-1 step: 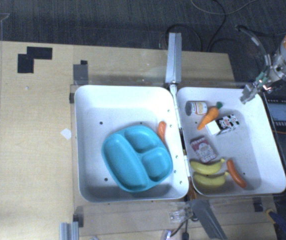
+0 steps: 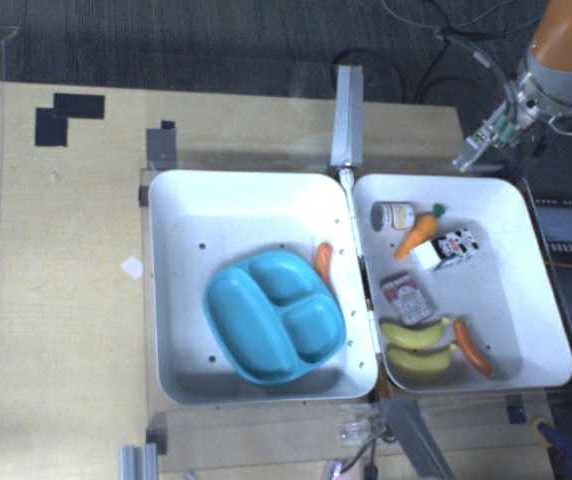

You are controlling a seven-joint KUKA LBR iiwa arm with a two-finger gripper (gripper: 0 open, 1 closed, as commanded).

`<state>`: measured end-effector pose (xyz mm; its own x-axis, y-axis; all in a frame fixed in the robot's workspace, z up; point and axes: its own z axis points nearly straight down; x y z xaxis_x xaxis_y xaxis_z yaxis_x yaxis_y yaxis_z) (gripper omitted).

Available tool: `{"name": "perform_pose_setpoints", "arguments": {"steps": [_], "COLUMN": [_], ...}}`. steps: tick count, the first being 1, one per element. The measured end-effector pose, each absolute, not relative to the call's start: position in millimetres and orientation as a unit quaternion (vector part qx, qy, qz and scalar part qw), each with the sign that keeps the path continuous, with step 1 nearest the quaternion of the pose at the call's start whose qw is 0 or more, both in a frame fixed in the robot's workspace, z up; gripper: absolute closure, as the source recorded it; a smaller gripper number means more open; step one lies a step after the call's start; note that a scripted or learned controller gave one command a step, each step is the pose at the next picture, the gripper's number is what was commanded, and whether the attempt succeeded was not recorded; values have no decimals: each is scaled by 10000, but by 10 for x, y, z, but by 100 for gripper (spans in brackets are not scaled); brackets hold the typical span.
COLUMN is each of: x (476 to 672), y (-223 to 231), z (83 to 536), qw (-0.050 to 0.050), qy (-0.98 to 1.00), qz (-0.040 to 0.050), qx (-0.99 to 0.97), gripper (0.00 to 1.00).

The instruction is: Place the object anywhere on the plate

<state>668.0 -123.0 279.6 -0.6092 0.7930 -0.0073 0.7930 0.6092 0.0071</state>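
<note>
A blue divided plate (image 2: 276, 313) lies in the left bin (image 2: 181, 228), toward its front. Beside the plate's far right rim, an orange sausage-shaped piece (image 2: 324, 261) rests on the bin floor against the right wall. My gripper (image 2: 474, 151) hangs above the bench just behind the right bin's (image 2: 526, 268) far edge, away from every object, and I see nothing in it. The plate's compartments hold nothing.
The right bin holds a small can (image 2: 398, 216), a carrot (image 2: 418, 233), a black-and-white box (image 2: 448, 249), a reddish packet (image 2: 406, 297), two bananas (image 2: 418, 334) and a red sausage (image 2: 471, 348). A metal post (image 2: 347, 118) stands behind the divider. Cables trail at the back right.
</note>
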Motion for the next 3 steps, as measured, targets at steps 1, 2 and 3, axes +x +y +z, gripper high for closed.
{"name": "perform_pose_setpoints", "arguments": {"steps": [1, 2, 3], "x": [6361, 5867, 6594], "y": [-754, -685, -279], "z": [3256, 3036, 2187], "qw": [50, 43, 40], "qy": [9450, 9612, 9829], "qz": [15, 11, 14], "qx": [3271, 2757, 1841], "gripper": [100, 100, 100]}}
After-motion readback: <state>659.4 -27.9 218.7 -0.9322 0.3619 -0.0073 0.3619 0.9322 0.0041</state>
